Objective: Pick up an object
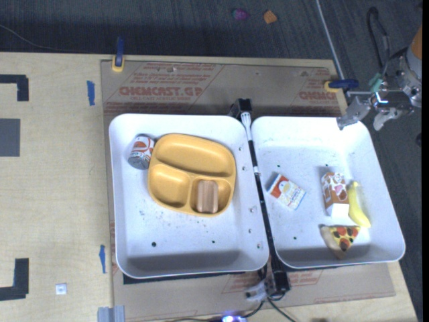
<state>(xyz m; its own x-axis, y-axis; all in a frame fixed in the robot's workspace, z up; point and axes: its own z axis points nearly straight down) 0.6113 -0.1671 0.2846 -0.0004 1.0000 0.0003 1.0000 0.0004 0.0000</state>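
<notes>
- In the left bin (127, 247), the small can (140, 151) lies on its side against the yellow divided tray (181, 156); expect it to be stiff, smooth and prone to roll.
- In the right bin (301, 243), you'd find the little carton (287, 191) the easiest pick: light, rigid, well apart from the rest; take it across its flat sides.
- The banana (358, 204), snack box (333, 188) and pizza slice (340, 236) crowd together.
- The gripper (367, 113) hovers at that bin's far right corner; you cannot tell how its jaws stand.
</notes>
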